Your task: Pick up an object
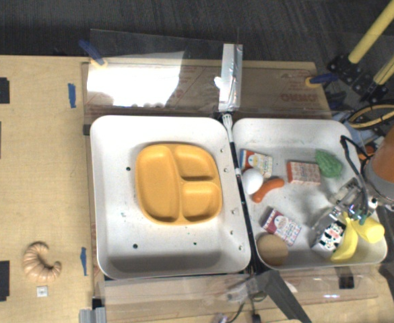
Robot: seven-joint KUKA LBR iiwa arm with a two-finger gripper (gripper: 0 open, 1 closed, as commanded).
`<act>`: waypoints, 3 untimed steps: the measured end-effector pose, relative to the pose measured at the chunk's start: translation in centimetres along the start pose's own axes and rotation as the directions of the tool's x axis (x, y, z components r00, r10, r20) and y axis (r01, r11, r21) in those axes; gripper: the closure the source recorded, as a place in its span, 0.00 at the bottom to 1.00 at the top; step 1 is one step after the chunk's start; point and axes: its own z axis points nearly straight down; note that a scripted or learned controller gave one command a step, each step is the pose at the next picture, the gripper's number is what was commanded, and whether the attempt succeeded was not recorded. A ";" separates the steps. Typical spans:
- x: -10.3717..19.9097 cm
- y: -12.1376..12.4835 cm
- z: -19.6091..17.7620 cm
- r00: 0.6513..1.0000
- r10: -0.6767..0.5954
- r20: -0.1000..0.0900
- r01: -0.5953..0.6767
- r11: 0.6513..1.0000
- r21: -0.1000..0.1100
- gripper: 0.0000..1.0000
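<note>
The bench [28, 180] is the largest thing, tan and running off the left and bottom edges, and on it sit two shallow white bins side by side. The left bin [109, 200] holds one orange divided plate [178, 183] with three compartments, lying near the middle. The right bin [284, 136] is partly cut off from sight at its right side by the arm [390, 163], of which one orange-banded stretch shows at the frame edge. The gripper [341, 210] hangs low over the right bin's near right corner; its metal parts blur into the clutter below, so I cannot tell how the jaws stand or whether anything sits between them. Just beside it lie one yellow banana-like piece [358, 237] and one small black-and-white carton [328, 236], both partly hidden. Further left in that bin: one green item [329, 163] at the far side, one red-and-white packet [304, 172], one small box with a red label [257, 161], one white egg [252, 180] touching one orange carrot-shaped piece [269, 188], one pink-patterned box [282, 227], and one brown round thing [272, 249] at the near edge. Alone on the bench at lower left lies one pale croissant-shaped piece [42, 261]. Blue tape bits mark the bench; their count is hard to make out.
</note>
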 end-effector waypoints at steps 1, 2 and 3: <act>6.5 5.8 0.1 0.965 0.262 -0.004 -0.262 0.965 0.004 0.00; 7.3 4.4 0.1 0.626 0.780 -0.001 -0.780 0.626 0.005 0.00; 3.4 10.4 0.2 0.624 0.781 0.001 -0.781 0.624 0.007 0.00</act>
